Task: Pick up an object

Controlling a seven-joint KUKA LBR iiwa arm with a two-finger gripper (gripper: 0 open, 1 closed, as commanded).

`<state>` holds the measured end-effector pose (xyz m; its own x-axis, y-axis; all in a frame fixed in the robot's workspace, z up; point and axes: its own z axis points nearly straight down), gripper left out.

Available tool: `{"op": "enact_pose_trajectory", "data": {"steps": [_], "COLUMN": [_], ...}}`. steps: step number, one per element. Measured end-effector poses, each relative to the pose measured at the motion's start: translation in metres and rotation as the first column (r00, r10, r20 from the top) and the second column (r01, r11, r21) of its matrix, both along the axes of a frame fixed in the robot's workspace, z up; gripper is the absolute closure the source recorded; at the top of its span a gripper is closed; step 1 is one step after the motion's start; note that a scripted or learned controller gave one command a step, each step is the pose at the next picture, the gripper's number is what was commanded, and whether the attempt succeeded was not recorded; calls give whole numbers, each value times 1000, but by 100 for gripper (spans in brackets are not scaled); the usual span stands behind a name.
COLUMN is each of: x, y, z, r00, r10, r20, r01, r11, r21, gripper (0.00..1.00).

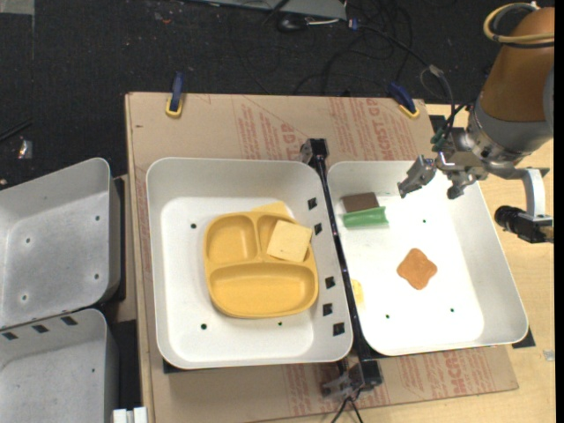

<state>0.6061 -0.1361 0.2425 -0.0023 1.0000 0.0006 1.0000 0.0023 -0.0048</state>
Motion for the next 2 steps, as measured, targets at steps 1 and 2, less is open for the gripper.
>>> {"op": "enact_pose_trajectory", "data": {"steps": [1,2], "x": [-1,-1], "y": [0,0], "z": [-43,-86], "r00": [1000,1000], "r10": [-3,-3], "r20": [0,0], "r01": [3,3], "r11": [1000,1000], "r21": [0,0], "gripper": [0,0]}}
